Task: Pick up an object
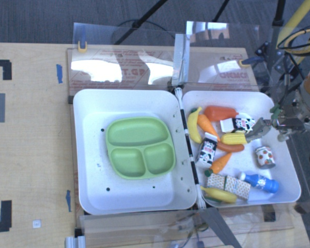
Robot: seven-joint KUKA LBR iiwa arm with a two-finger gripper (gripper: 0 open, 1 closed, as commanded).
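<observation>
The right bin [291, 170] holds a pile of toy food. A yellow banana [194, 124] lies at its left wall, beside orange carrots [219, 111] and a cow-patterned carton [208, 150]. A corn cob [234, 138] sits mid-bin, with a small black-and-white box [243, 123] just behind it. A small can [265, 157], a blue bottle [259, 182], a patterned cracker box [228, 184] and a second banana [219, 194] lie toward the front. My gripper [257, 129] reaches low into the bin from the right, its tip just right of the corn cob and the small box.
The left bin [88, 138] carries a green divided plate [140, 147]. A clear plastic wall [144, 66] stands behind both bins. Cables and a yellow hose [298, 14] hang at the upper right beside the arm.
</observation>
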